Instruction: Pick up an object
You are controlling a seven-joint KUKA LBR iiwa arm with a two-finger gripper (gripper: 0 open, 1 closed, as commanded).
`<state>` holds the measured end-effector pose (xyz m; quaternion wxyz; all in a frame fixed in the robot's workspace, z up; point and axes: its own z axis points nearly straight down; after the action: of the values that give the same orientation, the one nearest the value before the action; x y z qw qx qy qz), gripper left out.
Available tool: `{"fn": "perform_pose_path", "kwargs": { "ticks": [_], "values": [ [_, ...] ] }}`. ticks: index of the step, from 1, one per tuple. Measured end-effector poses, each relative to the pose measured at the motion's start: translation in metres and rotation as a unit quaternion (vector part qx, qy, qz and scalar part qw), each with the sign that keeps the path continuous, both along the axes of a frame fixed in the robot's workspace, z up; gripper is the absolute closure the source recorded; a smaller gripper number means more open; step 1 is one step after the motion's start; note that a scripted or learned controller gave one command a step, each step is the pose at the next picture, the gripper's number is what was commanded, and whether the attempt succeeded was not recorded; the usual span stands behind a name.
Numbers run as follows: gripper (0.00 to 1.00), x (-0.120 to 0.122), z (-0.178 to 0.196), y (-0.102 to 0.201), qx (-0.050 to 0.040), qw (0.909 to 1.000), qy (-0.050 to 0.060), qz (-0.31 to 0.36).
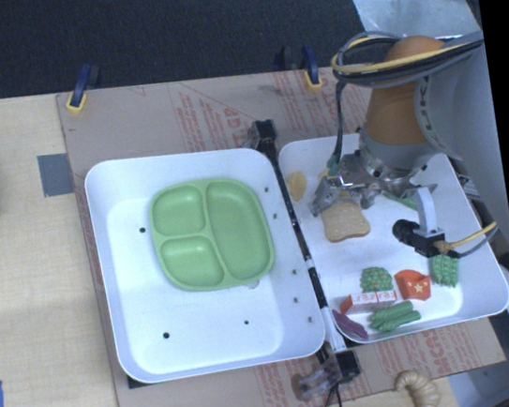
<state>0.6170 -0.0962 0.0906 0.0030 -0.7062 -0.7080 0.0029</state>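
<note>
Toys (387, 299) sat by the right bin's (496, 294) front edge. Bread (345, 223) lay under the claw (345, 186); I cannot tell its grip.

Single fixed camera above the bench (38, 277), slanted downward, both white bins (122, 265) framed

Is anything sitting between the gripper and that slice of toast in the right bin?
Nothing visible does. The gripper hangs just above the toast slice in the right bin, with bare white floor between them. The other toy foods, like the broccoli, lie nearer the front edge.
</note>
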Motion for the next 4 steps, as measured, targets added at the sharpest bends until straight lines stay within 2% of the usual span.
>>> {"fn": "perform_pose_path", "kwargs": {
  "ticks": [1, 2, 3, 4],
  "values": [
    [0.00, -0.015, 0.001, 0.002, -0.0004, 1.0000, -0.001, 0.000],
    [0.00, 0.042, 0.002, -0.006, -0.0006, 1.0000, -0.005, 0.002],
    [0.00, 0.040, 0.002, -0.021, -0.0002, 1.0000, -0.004, 0.000],
    [0.00, -0.015, 0.001, -0.009, -0.0002, 1.0000, -0.001, 0.000]
  ]
}}
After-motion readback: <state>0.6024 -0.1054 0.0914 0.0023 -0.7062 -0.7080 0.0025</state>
